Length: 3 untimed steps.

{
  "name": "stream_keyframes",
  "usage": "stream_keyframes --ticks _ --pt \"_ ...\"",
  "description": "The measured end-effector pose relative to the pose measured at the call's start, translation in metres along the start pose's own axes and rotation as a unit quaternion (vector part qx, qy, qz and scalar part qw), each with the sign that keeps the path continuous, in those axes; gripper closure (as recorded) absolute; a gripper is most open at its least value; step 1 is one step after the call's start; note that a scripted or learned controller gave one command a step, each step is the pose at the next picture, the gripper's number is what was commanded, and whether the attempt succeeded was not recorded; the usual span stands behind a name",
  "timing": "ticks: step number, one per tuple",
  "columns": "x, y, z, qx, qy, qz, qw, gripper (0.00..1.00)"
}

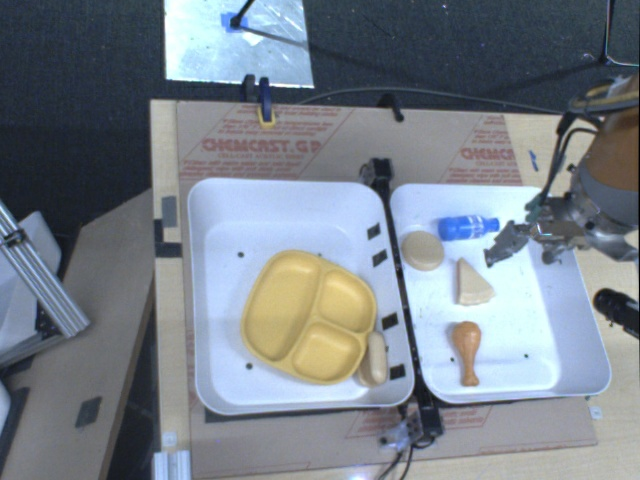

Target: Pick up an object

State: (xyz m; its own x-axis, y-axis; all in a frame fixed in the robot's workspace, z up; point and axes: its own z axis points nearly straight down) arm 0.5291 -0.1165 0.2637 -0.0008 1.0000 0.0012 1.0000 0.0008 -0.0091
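The arm comes in from three o'clock and its gripper hangs over the right bin, toward the two o'clock part of that bin. The dark fingers look spread a little apart and nothing is between them, so I judge the hand is open and empty. The step in hand seems to be the approach, with no object chosen by contact yet. In this bin lie four things: a blue bottle on its side at about eleven o'clock of the gripper and just beside it, a round beige disc at nine o'clock, a pale wedge at about seven o'clock, and a toy drumstick further down toward six o'clock. The left bin holds a yellow divided plate with a small pale bread-like piece touching its five o'clock edge. I think the bottle or the wedge is the nearest target; the next move needs the fingers to be lowered astride one of them and then closed.
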Motion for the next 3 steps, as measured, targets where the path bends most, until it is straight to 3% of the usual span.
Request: stream_keyframes --ticks 1,3 --pt "0.0 0.002 -0.005 -0.006 -0.001 -0.001 1.0 0.0" --pt "-0.02 -0.001 0.095 -0.003 0.0 0.0 1.0 0.0"
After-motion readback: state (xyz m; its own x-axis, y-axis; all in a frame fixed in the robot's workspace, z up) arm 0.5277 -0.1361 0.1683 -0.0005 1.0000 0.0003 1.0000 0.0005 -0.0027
